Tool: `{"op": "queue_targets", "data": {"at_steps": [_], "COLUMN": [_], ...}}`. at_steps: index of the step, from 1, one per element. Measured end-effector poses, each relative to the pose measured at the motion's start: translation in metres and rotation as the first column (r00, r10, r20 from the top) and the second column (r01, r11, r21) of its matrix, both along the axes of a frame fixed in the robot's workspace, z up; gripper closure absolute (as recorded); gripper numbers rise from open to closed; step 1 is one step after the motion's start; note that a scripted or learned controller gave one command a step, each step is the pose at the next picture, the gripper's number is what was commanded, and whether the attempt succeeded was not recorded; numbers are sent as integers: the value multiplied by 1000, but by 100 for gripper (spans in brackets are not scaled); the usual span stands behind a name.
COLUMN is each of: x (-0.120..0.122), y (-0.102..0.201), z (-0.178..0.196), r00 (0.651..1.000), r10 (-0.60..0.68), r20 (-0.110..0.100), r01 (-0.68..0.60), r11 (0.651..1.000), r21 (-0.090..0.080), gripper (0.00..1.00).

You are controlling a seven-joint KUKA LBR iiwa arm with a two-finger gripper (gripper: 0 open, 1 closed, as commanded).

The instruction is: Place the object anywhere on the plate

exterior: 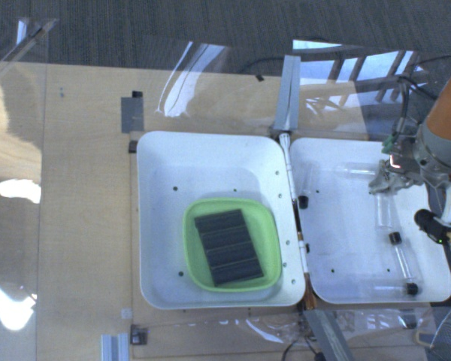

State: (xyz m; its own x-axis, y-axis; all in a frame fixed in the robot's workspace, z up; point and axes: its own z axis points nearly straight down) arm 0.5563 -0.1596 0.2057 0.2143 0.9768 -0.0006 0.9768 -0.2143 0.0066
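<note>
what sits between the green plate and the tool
In the camera view, between the green plate and the tool lie the bins' adjoining rims and bare right-bin floor.

Grey arm [445, 138] reaches in from the right.

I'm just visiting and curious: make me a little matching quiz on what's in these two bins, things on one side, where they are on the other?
Things:
1. green plate
2. dark ridged slab
3. clear tube
4. gripper

Places:
A. lying on the plate
B. over the right bin's upper right part
C. in the left bin
D. on the right bin's floor, near its right wall

Pairs: 1-C, 2-A, 3-D, 4-B
</note>
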Motion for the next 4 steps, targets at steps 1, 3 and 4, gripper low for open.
{"op": "queue_targets", "data": {"at_steps": [1,3,4], "x": [-5,-17,-43], "y": [47,163,217], "z": [-66,-17,-22], "r00": [995,945,907], "r10": [99,326,422], "r20": [-2,0,-4], "r01": [-99,-326,-422], "r11": [995,945,907], "r21": [2,0,2], "gripper": [100,100,100]}}
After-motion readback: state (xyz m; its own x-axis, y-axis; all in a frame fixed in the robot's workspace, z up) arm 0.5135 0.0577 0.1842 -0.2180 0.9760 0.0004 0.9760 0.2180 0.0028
